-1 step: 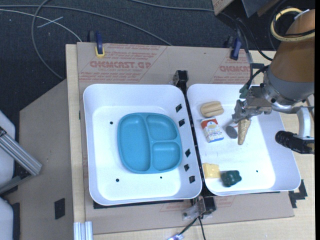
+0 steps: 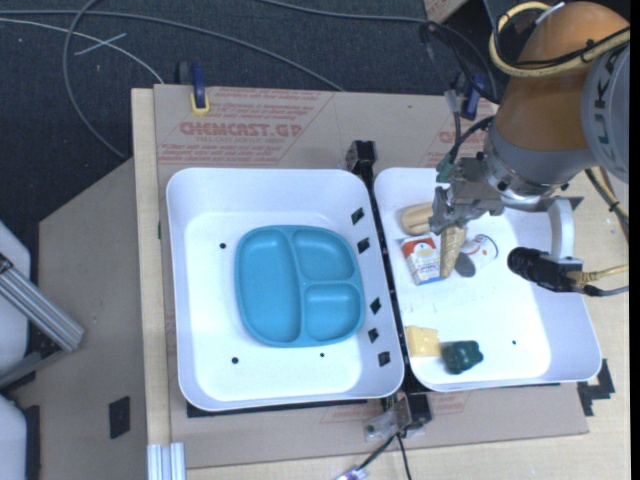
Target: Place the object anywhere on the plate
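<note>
A blue divided plate (image 2: 298, 284) lies in the middle of the left bin (image 2: 190, 268). In the right bin (image 2: 560, 348), my gripper (image 2: 449, 240) hangs over the upper left part, reaching down from the right. Just under and beside it lies a red and white packet (image 2: 423, 261). A tan bread-like piece (image 2: 415, 217) lies to the gripper's left, and a small round white item (image 2: 482, 249) sits to its right. Nothing is seen held.
A yellow wedge (image 2: 422, 341) and a dark green object (image 2: 461, 356) lie near the right bin's front left corner. A black fitting (image 2: 538, 266) with cable sticks out to the right of the gripper. A black divider (image 2: 375, 258) separates the bins.
</note>
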Tool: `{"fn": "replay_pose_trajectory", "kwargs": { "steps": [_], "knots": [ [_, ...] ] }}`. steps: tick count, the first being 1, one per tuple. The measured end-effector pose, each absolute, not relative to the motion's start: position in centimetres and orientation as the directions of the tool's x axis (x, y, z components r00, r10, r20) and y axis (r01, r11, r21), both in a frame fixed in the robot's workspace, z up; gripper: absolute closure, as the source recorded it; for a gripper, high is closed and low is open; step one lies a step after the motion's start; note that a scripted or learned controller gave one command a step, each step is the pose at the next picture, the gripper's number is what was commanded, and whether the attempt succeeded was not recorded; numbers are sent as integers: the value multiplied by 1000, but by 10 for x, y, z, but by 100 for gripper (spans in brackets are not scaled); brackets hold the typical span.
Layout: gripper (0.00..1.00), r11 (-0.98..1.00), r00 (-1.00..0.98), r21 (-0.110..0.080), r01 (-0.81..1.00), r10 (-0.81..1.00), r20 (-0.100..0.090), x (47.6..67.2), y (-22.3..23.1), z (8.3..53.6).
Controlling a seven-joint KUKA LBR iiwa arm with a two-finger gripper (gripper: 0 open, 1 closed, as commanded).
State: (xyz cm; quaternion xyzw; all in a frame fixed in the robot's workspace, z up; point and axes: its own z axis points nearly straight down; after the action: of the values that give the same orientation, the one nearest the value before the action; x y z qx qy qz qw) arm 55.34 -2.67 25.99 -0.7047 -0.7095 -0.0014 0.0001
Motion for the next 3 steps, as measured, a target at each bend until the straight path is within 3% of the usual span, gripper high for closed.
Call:
{"fn": "replay_pose_trajectory", "kwargs": {
  "steps": [1, 3],
  "knots": [
    [100, 5, -5, 1, 1000, 1000, 1, 571, 14, 252],
    [100, 4, -4, 1, 1000, 1000, 1, 627, 101, 216]
  ]
}}
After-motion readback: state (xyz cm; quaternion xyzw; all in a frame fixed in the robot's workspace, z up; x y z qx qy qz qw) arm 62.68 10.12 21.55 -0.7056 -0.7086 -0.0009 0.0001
